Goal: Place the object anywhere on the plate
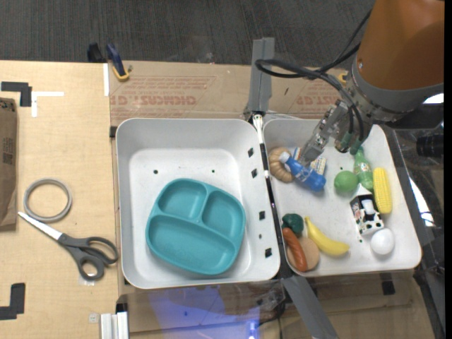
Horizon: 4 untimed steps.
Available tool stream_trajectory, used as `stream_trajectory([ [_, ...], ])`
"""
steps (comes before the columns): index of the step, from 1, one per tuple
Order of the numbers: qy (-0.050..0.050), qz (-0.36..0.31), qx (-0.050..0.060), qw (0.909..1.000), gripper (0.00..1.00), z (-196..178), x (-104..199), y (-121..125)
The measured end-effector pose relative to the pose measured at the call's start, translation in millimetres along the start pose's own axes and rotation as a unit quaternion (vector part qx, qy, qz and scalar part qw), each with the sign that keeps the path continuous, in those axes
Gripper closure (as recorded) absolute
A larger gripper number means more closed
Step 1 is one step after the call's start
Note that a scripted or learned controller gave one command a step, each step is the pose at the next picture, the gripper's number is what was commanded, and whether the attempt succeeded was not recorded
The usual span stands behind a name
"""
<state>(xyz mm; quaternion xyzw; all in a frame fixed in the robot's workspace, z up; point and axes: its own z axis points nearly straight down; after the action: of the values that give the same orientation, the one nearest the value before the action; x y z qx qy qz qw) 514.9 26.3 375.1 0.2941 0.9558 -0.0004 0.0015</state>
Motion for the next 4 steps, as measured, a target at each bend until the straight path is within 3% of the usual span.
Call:
stream_trajectory([
  [1, 0.000, 0.000, 0.000, 1.0000, 0.00, 0.0, 0.0, 0.0],
  [2, -0.001, 0.000, 0.000, 1.0000, 1.00, -8.9, -1.6, 0.4],
  [3, -0.001, 0.000, 0.000, 1.0000, 0.00, -8.8, -1.6, 0.4],
  [4, -0.002, 0.000, 0.000, 1.0000, 1.00, -17.6, -3.2, 0.9],
])
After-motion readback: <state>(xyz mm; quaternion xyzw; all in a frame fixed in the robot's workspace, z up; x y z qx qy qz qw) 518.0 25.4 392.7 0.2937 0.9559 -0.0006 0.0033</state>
